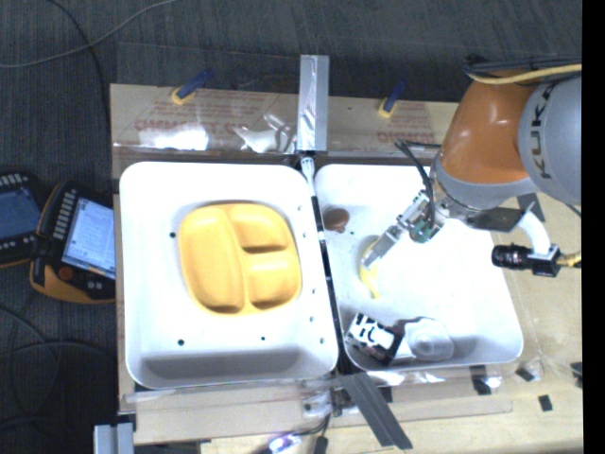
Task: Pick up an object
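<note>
In the right bin [492, 301], my gripper [378, 251] reaches down and to the left from the grey and orange arm [487, 145]. Its tip is right above a small yellow object [369, 279] lying near the middle of the bin; I cannot tell whether they touch. A small brown round object [335, 218] lies up and to the left of the gripper, near the bin's left wall. A black and white object [371, 334] and a clear cup-like object [430, 339] lie at the bin's front edge.
The left bin [151, 339] holds a yellow divided tray [240, 256]. A metal divider [313, 102] stands behind the bins. A black cable fitting [523, 256] hangs off the arm over the right bin's right side. A handheld controller [71, 244] lies far left.
</note>
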Controlling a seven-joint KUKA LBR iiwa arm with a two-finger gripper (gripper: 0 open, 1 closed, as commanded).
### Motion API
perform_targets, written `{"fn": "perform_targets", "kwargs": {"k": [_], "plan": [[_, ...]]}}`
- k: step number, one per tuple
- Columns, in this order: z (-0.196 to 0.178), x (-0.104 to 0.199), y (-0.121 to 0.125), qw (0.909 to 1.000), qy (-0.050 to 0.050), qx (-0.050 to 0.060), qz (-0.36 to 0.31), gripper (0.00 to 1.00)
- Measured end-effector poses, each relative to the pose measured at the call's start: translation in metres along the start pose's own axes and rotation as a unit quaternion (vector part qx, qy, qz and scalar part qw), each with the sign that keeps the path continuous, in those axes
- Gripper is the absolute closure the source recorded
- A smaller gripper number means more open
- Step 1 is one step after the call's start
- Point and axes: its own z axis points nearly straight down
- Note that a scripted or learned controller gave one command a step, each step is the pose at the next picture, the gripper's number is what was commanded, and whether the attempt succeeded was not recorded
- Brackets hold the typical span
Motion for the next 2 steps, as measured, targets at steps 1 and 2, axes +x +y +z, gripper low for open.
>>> {"fn": "perform_targets", "kwargs": {"k": [1,2], "plan": [[0.061,0.007,-0.026,0.9995,0.000,0.000,-0.033,0.00],[0.093,-0.016,-0.003,0.9994,-0.002,-0.004,-0.033,0.00]]}}
